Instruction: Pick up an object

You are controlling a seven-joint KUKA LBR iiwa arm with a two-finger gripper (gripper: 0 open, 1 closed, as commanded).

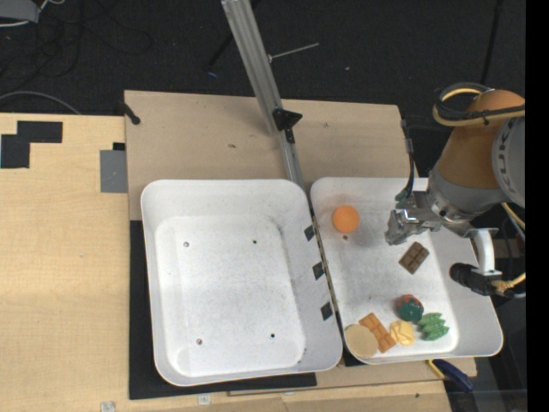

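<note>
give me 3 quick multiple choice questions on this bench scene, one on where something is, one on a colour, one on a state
1. Where does the brown block lie?
A. in the left bin
B. in the right bin
C. on the wooden board outside the bins

2. What colour is the ball?
A. orange
B. blue
C. black

3. How does the ball sit relative to the gripper?
A. apart from it, resting on the bin floor
B. lifted above the bin
C. balanced on top of the arm

Answers:
1 B, it rests on the floor of the right bin, just below the gripper.
2 A, it is plainly orange against the white.
3 A, white floor shows between ball and gripper.
</note>
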